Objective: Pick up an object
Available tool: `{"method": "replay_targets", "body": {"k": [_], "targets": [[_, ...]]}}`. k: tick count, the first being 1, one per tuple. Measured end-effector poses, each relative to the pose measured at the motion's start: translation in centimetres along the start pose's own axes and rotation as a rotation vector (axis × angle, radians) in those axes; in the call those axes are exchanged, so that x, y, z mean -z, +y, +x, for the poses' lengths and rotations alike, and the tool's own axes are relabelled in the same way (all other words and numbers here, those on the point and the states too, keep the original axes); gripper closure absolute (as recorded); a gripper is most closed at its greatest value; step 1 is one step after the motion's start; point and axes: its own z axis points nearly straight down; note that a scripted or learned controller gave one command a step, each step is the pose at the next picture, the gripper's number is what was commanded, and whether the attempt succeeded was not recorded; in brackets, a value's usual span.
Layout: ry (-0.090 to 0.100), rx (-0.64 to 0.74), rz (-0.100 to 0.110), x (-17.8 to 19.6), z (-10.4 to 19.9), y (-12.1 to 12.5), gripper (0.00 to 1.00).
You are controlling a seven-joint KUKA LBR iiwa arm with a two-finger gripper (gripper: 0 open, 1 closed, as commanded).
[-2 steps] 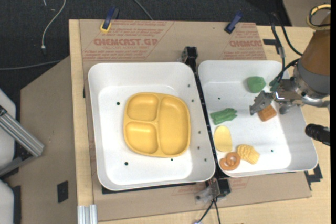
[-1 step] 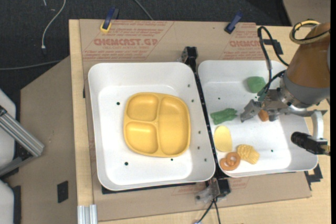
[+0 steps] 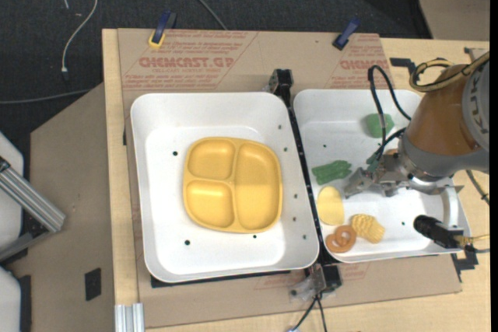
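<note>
- A green piece (image 3: 333, 170) lies flat in the right bin (image 3: 352, 106), near its left wall; its long axis runs left to right, tilted slightly up toward the right.
- It looks flat and leafy, mid-green, with ragged edges.
- The gripper (image 3: 372, 181) sits low just right of it; whether it touches cannot be told, nor how wide it is.
- Below lie a pale yellow lump (image 3: 331, 205), an orange ring (image 3: 340, 239) and a ridged yellow piece (image 3: 367, 228).
- A second green piece (image 3: 377, 124) rests farther back.
- The arm (image 3: 443, 128) enters from the right.
- The left bin (image 3: 152, 190) holds a yellow tray (image 3: 233, 184) with four compartments.
</note>
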Motion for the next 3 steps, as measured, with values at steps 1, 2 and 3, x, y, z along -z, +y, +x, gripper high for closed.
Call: {"method": "replay_targets", "body": {"k": [1,2,3], "targets": [[-0.001,0.000,-0.006,1.3,0.0,0.2,1.00],[-0.005,0.002,-0.013,5.5,0.3,0.1,1.00],[-0.005,0.002,-0.014,9.7,0.0,-0.1,1.00]]}}
